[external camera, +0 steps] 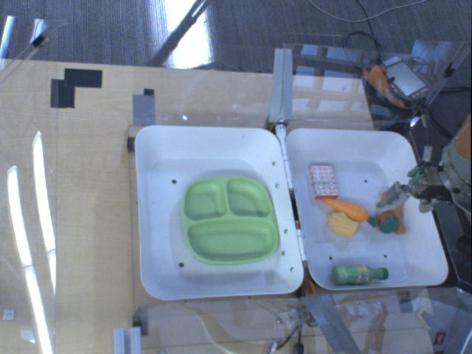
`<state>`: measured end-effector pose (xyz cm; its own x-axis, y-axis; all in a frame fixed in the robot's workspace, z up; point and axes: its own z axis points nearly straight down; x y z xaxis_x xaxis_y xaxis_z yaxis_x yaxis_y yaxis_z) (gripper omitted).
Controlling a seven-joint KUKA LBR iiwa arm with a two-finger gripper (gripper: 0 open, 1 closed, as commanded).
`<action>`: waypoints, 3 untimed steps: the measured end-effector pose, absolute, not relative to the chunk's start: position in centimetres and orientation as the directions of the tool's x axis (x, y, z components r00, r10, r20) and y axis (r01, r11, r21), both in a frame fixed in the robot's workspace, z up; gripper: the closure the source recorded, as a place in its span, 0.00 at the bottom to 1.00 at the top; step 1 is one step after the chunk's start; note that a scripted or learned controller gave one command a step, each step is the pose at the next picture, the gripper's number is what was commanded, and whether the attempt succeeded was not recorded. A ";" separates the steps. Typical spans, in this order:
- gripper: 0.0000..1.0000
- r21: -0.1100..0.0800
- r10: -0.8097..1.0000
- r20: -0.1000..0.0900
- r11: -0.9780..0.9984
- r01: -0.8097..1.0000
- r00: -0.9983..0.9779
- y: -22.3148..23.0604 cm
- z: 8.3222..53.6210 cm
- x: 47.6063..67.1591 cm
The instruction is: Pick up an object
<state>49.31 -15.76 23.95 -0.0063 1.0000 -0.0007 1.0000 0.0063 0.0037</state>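
Note:
The right bin (369, 142) holds several small items. A pink and white box (323, 180) lies near its left wall. An orange carrot (348, 209) lies in the middle, with a yellow piece (342, 226) just below it. A green bottle (358, 273) lies on its side near the front wall. A small orange and green toy (390, 223) lies at the right. My gripper (396, 198) reaches in from the right and hangs just above and behind that toy. Nothing shows as held in it.
The left bin (155, 198) bears a green divided plate (230, 220) in its middle. A metal divider (281, 87) stands behind the seam between the bins. Cables and an orange-tipped device (383, 76) lie beyond the right bin's far corner.

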 end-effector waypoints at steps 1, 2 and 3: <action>0.00 0.016 0.999 -0.003 0.049 0.999 -0.049 -13.5 9.0 53.1; 1.00 0.022 0.999 -0.001 0.052 0.998 -0.052 -13.3 10.2 53.3; 1.00 0.008 1.000 0.000 -0.009 1.000 0.009 -6.7 20.0 60.9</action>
